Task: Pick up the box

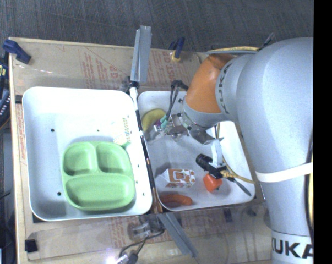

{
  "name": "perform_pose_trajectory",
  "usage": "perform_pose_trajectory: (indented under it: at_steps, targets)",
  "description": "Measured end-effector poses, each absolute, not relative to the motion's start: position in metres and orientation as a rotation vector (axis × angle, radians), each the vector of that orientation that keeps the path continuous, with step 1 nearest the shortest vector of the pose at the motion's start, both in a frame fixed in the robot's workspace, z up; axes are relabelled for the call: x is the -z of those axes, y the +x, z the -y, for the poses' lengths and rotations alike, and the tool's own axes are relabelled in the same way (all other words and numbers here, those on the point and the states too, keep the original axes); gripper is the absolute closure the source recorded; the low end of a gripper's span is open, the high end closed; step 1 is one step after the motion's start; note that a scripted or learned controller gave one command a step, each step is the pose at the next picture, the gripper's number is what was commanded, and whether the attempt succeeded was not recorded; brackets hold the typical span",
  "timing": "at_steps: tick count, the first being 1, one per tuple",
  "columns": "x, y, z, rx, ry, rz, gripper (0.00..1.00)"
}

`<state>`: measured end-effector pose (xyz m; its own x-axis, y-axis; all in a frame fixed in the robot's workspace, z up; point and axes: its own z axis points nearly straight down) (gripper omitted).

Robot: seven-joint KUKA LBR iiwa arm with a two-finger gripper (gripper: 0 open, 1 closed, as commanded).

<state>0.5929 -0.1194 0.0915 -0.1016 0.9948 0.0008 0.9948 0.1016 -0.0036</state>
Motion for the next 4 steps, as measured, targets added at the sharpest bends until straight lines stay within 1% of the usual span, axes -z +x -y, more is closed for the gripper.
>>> perform_pose_trajectory:
  at_steps: [1, 2, 3, 4]
  targets:
    - [-0.092, 0.657, 0.125, -0.002, -2.049, 2.380, 0.00]
    - [-0.168, 0.573, 0.162, -0.001, -2.020, 2.404, 0.00]
    - [-0.091, 0.603, 0.140, -0.003, -1.881, 2.511, 0.00]
    - [-0.095, 0.634, 0.107, -0.011, -2.052, 2.393, 0.00]
